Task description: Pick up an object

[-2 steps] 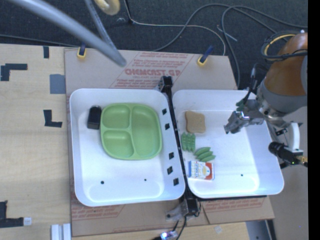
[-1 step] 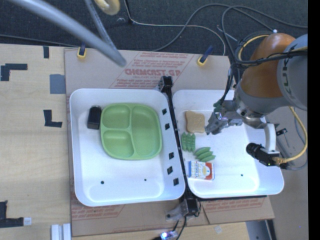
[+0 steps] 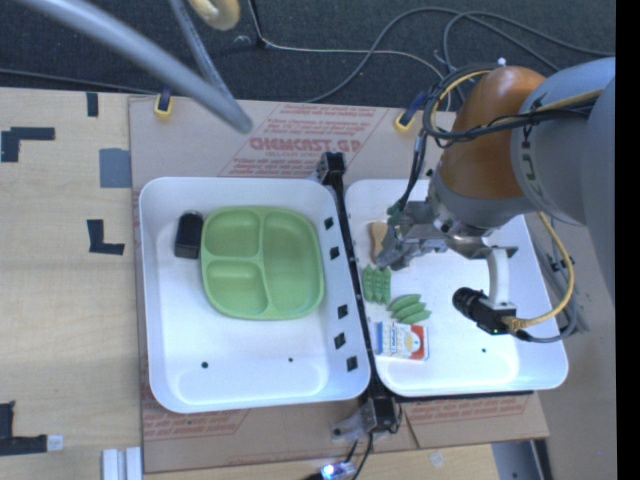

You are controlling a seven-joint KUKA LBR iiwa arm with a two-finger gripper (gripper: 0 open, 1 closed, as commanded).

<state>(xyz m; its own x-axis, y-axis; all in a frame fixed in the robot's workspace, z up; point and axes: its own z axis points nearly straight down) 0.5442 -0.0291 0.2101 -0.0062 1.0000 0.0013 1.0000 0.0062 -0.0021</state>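
Reaching in from three o'clock, the grey arm with its orange band [image 3: 490, 133] is seen over the right shallow white bin [image 3: 535, 368], and its two-finger gripper [image 3: 392, 253] is lowered near that bin's nine o'clock edge. Whether the jaws are parted or closed cannot be told, since the wrist hides them. A small tan object [image 3: 377, 236] is seen just beside the gripper at its ten o'clock. A ridged green piece [image 3: 376, 285] lies below, at six o'clock from the gripper, with a green pea pod [image 3: 408, 307] near it. A small white and red carton [image 3: 401, 341] rests toward the bin's seven o'clock corner. In the left shallow white bin [image 3: 240, 378], a light green divided plate [image 3: 263, 263] is placed centrally, and a small black block [image 3: 188, 235] touches its nine o'clock rim.
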